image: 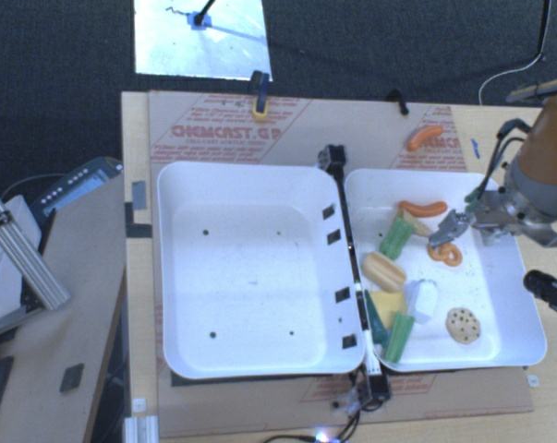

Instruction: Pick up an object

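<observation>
You have nothing lifted yet: the arm point(546, 169) reaches in over the right bin point(518, 293) and its hand point(447, 232) hangs low among the toys, with no object between its fingers that you can make out. Whether those fingers are spread or pressed together you cannot tell at this slant. The grasp, the lift and the carry all look to be left.

Take the right bin as your landmark. The left bin point(250, 266) sits just beside it on the tabletop point(213, 127). Inside the right bin, the likeliest target is the orange ring point(447, 255), a small glossy loop lying flat just under the hand (touching or not, you cannot tell). Toward the bin's far wall lies an orange sausage point(422, 209); toward the divider, a green cylinder point(395, 239) and a tan bun point(384, 270); near the front, a speckled cookie point(463, 325).
</observation>
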`<act>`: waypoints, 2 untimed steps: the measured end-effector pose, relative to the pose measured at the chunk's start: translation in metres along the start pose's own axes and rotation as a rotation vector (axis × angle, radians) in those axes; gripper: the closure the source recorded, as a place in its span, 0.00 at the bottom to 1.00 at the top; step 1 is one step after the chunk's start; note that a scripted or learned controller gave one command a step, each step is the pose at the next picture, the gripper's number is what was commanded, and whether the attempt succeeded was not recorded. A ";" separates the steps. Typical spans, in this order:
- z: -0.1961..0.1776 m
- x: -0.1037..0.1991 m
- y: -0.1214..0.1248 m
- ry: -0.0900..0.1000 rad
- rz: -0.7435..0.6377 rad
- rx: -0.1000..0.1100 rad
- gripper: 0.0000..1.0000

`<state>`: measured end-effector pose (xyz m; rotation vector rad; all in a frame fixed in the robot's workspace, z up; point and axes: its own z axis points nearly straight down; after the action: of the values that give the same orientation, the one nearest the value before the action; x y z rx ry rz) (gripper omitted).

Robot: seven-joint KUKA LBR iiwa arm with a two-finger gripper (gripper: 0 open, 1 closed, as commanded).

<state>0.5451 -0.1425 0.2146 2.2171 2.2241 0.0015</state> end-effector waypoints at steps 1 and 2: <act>0.086 0.046 0.077 0.001 -0.008 -0.002 0.00; 0.114 -0.001 0.126 -0.002 0.000 -0.007 0.00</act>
<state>0.6715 -0.1427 0.1012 2.2125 2.2200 0.0064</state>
